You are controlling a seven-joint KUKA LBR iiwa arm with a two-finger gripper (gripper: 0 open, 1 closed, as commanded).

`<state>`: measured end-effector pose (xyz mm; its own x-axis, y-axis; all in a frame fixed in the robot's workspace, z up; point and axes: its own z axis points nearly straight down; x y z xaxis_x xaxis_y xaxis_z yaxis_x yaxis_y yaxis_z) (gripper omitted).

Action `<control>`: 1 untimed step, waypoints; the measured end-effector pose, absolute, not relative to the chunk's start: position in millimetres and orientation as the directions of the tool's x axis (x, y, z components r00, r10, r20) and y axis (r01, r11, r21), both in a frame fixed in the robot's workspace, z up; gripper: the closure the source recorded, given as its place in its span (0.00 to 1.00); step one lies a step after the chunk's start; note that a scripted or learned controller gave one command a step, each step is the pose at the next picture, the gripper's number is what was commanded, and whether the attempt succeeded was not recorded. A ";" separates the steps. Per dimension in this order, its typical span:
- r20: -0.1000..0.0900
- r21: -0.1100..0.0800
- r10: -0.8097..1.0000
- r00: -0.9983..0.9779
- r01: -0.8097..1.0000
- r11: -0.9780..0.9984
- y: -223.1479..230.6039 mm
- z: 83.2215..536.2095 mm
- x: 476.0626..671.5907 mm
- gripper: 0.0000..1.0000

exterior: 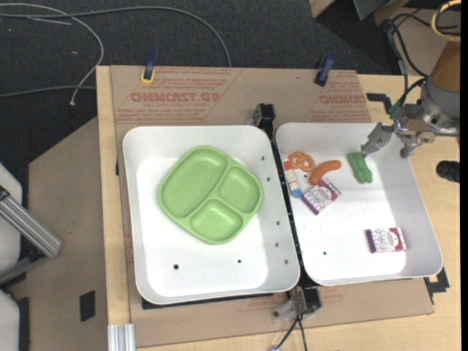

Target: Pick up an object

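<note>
Fingers (391, 142) spread open, holding nothing, poised over right bin (417, 196) beside green block (360, 167), likely lining up a grab.

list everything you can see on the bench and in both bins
left bin: 1, white, left half of bench
divided plate: 1, green, middle of left bin
right bin: 1, white, right half of bench
pretzel: 1, orange, right bin near its left wall
sausage-shaped item: 1, orange, beside the pretzel
green block: 1, green, upper middle of right bin
small packets: 2, purple and white, one below the sausage, one lower right
clamps: 2, blue, on the cardboard's far edge
arm: 1, grey and orange, entering from right
claw: 1, grey, over right bin's upper right, above the green block
</note>
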<state>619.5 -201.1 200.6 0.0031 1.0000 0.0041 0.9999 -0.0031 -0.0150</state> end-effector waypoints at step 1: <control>0.001 0.000 1.000 0.000 1.000 0.000 -200.6 209.3 622.8 0.00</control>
